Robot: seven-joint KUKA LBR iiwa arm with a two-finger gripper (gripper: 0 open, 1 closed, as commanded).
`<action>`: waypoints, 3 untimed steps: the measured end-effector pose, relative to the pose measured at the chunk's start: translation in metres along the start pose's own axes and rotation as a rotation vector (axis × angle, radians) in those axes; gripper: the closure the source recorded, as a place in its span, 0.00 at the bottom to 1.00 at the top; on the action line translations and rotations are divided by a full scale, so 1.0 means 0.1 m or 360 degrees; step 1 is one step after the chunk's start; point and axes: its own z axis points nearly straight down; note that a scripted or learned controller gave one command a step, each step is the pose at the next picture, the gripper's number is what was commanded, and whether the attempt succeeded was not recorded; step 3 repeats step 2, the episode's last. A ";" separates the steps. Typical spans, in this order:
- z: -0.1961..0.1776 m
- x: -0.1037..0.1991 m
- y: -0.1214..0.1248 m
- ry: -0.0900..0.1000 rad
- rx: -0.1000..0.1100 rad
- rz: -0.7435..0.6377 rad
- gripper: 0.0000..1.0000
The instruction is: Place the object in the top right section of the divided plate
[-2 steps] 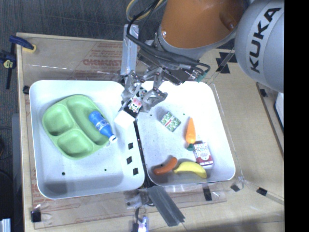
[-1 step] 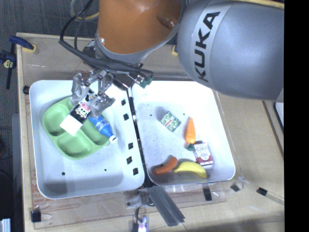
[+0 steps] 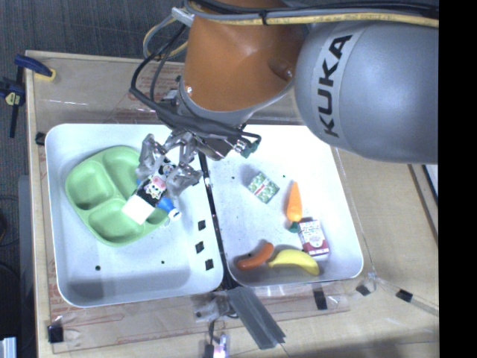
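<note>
Pale wooden bench on dark, perhaps carpeted, floor.

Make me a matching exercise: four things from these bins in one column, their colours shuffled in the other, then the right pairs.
Things:
1. divided plate
2. banana
3. carrot
4. small box beside the carrot

Colours:
A. orange
B. green and white
C. light green
D. yellow

Pairs: 1-C, 2-D, 3-A, 4-B
</note>
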 end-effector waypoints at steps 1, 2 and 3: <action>0.00 0.00 0.00 0.0000 0.0000 0.0000 0.00; -0.11 -0.02 0.00 -0.0007 0.0006 -0.0006 1.00; -0.11 -0.02 0.00 -0.0007 0.0006 -0.0006 1.00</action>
